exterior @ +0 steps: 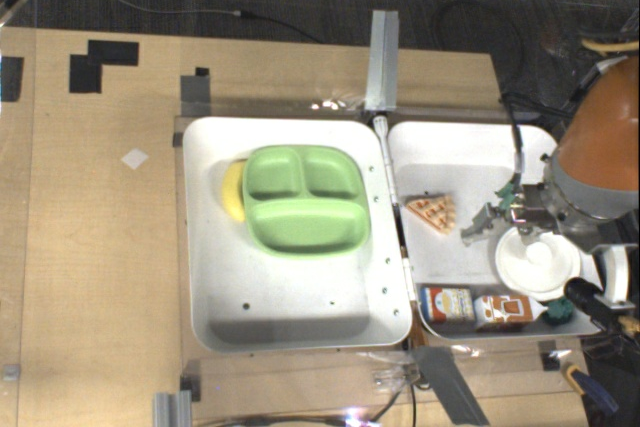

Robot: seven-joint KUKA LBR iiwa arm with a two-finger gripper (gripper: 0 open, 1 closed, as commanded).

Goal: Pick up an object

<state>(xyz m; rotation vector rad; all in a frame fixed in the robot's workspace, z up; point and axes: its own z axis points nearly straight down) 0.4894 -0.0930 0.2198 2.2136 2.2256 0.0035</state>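
In the right bin (470, 147) lie a small orange waffle-like wedge (432, 212), a white bowl (538, 264), a brown and white carton (478, 306) on its side along the front wall, and a dark green piece (558, 312) at the front right corner. My gripper (490, 213) hangs over the bin's middle, between the wedge and the bowl, just left of the bowl's rim. It is open with nothing between its fingers. The orange-banded wrist (603, 150) hides the bin's right wall.
The left bin (290, 310) holds a green divided plate (305, 198) with a yellow piece (232, 191) tucked partly under its left edge. A metal divider post (382, 65) stands behind the two bins. Cables run along the arm on the right.
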